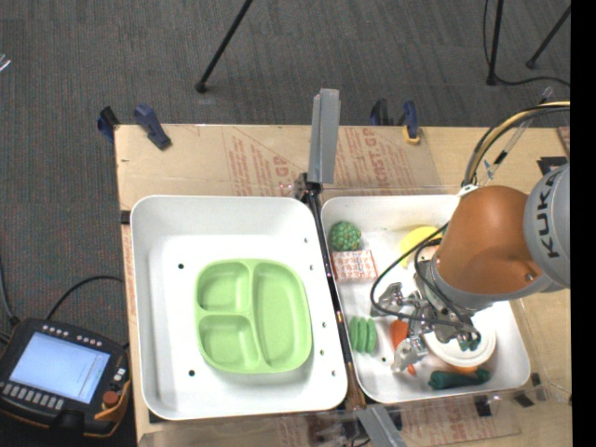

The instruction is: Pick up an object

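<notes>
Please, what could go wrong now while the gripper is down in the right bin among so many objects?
1. The gripper sits low in the crowded right bin, so it may nudge the orange piece or the green pod instead of gripping one.
2. The arm hides part of the yellow object, so contact there could go unseen.

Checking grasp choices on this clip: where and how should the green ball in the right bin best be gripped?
Grip the green ball across its middle, coming straight down from above. It is round, so any pair of opposite sides would serve, but it sits close to the right bin's left wall with a small packet just in front. Fingers closing along the wall's direction, not toward it, probably find the most room.
</notes>
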Available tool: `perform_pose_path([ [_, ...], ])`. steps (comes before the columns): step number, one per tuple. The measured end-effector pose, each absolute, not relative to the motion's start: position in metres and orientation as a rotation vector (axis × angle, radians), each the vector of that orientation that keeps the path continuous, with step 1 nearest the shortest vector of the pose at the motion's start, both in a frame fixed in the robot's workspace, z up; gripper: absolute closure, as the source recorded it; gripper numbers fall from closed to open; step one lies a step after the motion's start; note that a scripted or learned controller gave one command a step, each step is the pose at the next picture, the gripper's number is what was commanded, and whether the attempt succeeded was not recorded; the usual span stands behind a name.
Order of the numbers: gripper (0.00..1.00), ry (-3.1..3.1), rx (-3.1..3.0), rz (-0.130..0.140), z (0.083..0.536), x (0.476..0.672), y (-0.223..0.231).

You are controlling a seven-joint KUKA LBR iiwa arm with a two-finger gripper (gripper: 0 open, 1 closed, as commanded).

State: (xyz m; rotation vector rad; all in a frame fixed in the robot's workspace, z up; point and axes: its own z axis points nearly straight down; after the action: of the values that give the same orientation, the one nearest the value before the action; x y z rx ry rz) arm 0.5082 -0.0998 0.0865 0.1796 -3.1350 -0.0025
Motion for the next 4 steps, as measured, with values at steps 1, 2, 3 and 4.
perform_pose_path([
  [1, 0.0, -3.133, 0.199, -0.003, 0.087, 0.488, -0.108],
  [2, 1.0, -3.133, 0.208, -0.005, 0.096, 0.489, -0.105],
  [3, 0.0, -3.132, 0.21, -0.006, 0.095, 0.489, -0.105],
  [4, 0.0, -3.135, 0.186, -0.004, 0.086, 0.503, -0.077],
])
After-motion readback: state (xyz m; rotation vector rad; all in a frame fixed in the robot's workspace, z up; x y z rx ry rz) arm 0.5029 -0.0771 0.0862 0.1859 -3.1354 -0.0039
